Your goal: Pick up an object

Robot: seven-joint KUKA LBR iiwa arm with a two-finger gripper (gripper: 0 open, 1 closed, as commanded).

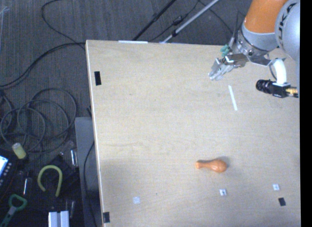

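Observation:
An orange pear-shaped object [212,165] lies on its side on the tan bench surface [161,123], toward the front right. A thin white stick [233,97] lies farther back, right of centre. My gripper [219,71] hangs at the back right of the surface, just up and left of the white stick and far from the orange object. I see nothing in it. The grey arm with its orange band [268,6] comes in from the top right corner.
A black cylinder [270,86] sticks out from the arm near the right edge. Small square markers [223,192] dot the front of the surface. Cables and tools [44,177] lie on the dark floor to the left, beyond the surface's left edge.

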